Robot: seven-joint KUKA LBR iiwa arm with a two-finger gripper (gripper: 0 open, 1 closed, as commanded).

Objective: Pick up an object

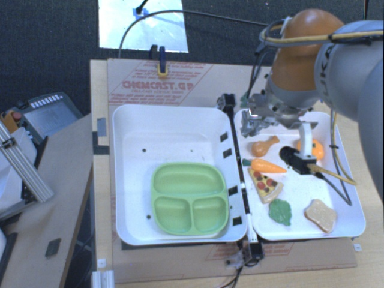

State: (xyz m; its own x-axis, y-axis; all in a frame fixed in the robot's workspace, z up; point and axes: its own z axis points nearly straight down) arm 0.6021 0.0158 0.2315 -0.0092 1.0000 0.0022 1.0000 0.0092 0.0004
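As the tool (251,126) hovers, a smooth tapered carrot (268,166) lies nearby

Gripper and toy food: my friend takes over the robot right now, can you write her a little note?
Gripper: low over the top left corner of the right bin, nothing visibly held.
Things: the drumstick, carrot, pizza slice, green leaf and bread slice all lie in the right bin. The left bin holds a green plate.
Done: nothing picked up yet.
Left: grab one toy and lift it. The drumstick lies closest to the gripper, so it is probably the easiest try.
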